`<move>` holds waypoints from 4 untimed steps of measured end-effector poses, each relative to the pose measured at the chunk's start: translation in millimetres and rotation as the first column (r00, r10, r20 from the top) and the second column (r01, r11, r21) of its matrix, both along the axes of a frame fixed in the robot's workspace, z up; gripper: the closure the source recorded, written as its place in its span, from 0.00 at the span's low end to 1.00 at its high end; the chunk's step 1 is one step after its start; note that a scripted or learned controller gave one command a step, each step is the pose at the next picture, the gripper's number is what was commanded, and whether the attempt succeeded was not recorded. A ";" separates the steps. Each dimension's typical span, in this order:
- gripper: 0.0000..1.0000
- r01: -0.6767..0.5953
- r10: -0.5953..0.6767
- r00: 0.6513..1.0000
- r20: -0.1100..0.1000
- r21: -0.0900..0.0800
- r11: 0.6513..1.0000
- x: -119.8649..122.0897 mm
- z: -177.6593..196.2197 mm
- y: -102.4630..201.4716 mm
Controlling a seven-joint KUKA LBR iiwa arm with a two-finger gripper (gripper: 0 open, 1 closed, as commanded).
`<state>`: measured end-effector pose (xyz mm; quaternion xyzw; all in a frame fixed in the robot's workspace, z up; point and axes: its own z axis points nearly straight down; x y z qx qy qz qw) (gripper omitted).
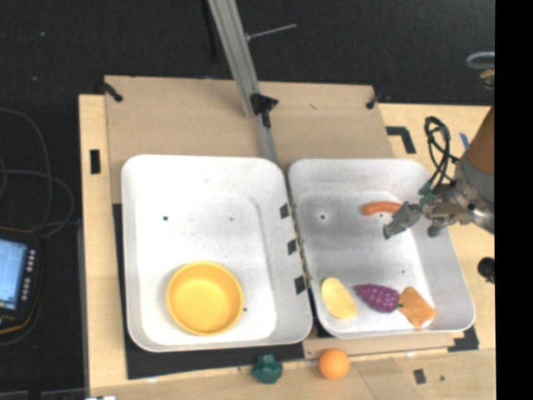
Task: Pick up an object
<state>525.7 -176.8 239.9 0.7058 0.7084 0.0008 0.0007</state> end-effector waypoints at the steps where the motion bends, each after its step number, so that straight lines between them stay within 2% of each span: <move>1: 0.00 0.001 -0.001 1.000 0.000 0.000 1.000 0.0 0.1 0.0; 2: 0.00 0.004 -0.004 1.000 -0.005 -0.001 1.000 -0.3 -42.6 2.5; 3: 0.00 0.005 -0.005 1.000 -0.006 -0.001 1.000 7.9 -100.2 3.7; 4: 0.00 0.005 -0.005 1.000 -0.002 -0.003 1.000 8.3 -140.0 2.3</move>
